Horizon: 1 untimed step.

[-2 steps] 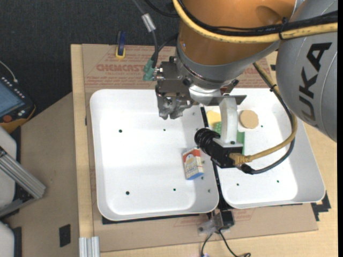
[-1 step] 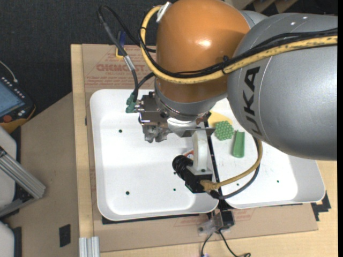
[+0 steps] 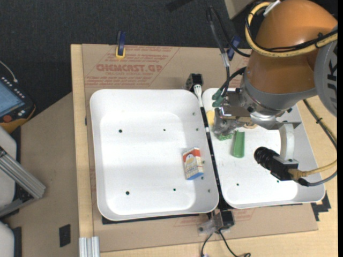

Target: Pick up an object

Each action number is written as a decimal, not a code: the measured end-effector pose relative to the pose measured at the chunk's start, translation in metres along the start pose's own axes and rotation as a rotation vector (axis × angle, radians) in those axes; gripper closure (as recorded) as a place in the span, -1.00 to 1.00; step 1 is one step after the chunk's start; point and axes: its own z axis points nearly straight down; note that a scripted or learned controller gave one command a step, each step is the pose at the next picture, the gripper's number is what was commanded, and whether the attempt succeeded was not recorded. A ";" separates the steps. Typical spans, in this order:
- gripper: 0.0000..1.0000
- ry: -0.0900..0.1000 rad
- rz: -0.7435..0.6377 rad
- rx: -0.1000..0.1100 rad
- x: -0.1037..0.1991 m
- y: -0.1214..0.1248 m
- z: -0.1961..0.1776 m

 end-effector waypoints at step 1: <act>1.00 0.003 -0.011 0.002 -0.036 -0.016 0.024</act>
